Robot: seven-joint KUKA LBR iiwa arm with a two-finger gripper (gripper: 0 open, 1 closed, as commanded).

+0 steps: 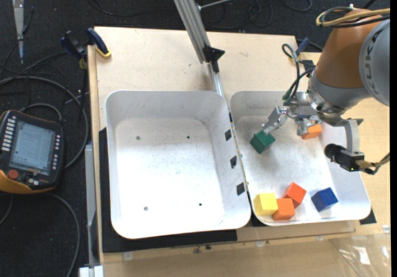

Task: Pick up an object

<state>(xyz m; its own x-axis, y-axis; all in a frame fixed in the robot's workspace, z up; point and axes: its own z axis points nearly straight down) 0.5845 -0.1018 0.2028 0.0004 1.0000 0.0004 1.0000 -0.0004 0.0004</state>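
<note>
Camera view, read left to right. Far left on the dark floor: a handheld control pendant with a lit screen, cables looping around it. Wooden bench top next, with a blue and yellow clamp at its back left corner. A metal rail runs at a slant from the top of the frame down to the gap between the two bins.

Left bin: white, shallow, speckled floor.

Right bin: a green block sits near the middle left, tilted. Along the front wall, a yellow block, then two orange blocks touching each other (one slightly behind the other), then a blue block just beside the front right corner.

Arm enters from the right, orange band above the wrist. Gripper hangs over the back of the right bin. One finger slants down toward the green block, its tip just above or touching the block's upper edge; cannot tell which. Another small orange block shows under the gripper body, on its right. Whether the gripper is spread or pressed together cannot be told from this angle, nor whether anything is pinched.
</note>
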